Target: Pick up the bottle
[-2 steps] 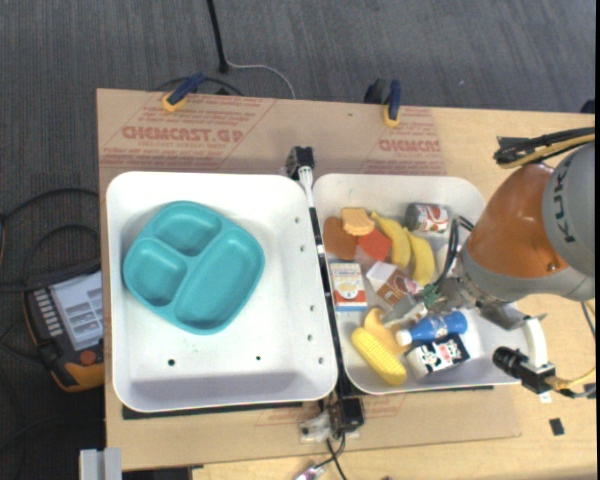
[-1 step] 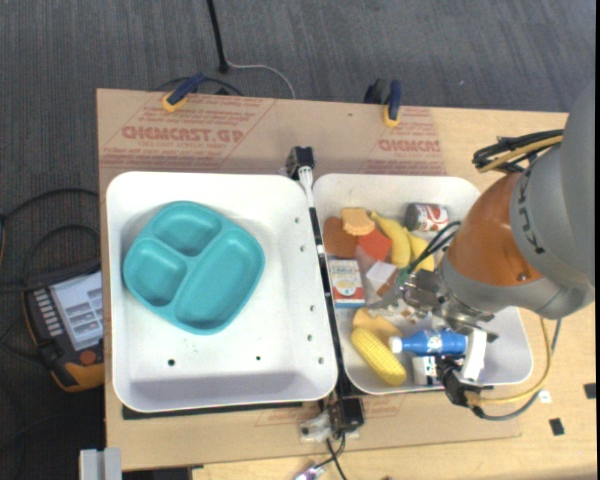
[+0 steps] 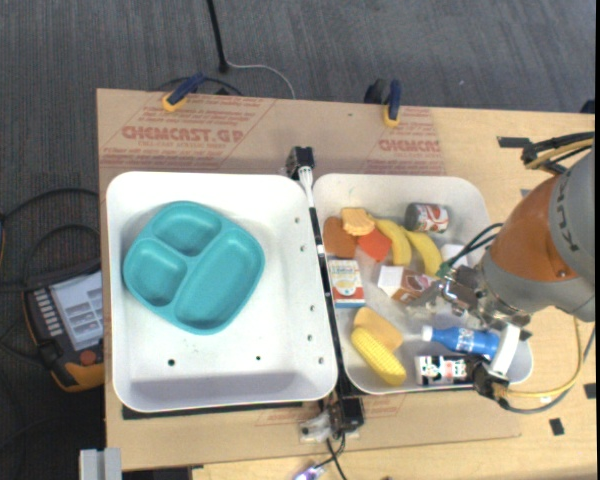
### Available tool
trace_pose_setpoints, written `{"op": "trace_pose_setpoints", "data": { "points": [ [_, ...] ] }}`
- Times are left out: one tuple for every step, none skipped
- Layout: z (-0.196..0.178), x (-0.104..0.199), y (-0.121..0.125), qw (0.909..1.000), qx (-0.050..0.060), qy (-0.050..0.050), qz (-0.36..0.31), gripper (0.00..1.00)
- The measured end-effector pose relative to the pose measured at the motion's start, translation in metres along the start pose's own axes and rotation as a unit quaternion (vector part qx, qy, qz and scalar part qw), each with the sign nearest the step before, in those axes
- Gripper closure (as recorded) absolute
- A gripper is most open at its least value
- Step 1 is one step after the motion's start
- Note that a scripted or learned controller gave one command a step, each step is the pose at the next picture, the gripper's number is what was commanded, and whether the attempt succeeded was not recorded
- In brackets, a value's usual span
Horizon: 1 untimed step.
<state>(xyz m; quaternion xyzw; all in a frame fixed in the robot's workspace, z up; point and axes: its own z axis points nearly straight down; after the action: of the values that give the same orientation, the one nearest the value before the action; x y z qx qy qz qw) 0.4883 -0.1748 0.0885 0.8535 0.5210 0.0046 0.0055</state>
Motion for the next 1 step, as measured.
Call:
{"op": "trace_pose_setpoints", "data": {
  "points": [
    [0.0004,-0.0242,0.0097,0.9872,0.012,0.008,-0.159,0.0]
  ]
}}
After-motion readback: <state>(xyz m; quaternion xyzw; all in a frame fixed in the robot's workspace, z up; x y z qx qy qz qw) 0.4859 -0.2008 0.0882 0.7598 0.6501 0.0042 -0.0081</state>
